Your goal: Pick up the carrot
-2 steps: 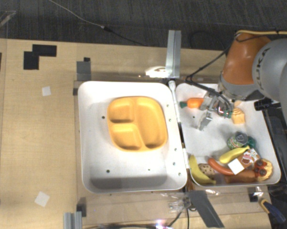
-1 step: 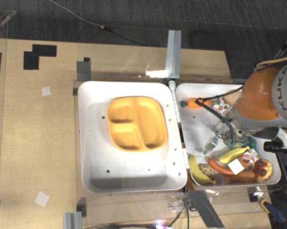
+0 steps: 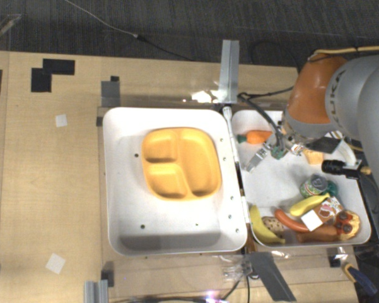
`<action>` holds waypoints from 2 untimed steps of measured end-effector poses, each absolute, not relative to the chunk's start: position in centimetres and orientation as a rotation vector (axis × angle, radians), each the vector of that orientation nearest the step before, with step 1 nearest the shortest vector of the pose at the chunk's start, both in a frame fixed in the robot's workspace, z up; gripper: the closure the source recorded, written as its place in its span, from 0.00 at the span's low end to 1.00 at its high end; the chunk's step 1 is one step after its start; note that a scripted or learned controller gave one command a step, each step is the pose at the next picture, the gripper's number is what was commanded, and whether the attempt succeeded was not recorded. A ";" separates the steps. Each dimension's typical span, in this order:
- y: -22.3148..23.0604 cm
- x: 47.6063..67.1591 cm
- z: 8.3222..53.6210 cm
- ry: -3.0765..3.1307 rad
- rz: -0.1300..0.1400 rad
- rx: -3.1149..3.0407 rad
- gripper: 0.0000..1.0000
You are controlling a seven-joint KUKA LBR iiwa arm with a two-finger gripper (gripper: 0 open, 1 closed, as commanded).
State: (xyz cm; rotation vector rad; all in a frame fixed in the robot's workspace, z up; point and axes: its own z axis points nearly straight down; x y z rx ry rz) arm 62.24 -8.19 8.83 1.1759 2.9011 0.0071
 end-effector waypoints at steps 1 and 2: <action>-8.7 64.3 8.7 2.699 0.002 1.610 0.00; -9.4 66.4 8.6 2.423 -0.005 2.015 0.00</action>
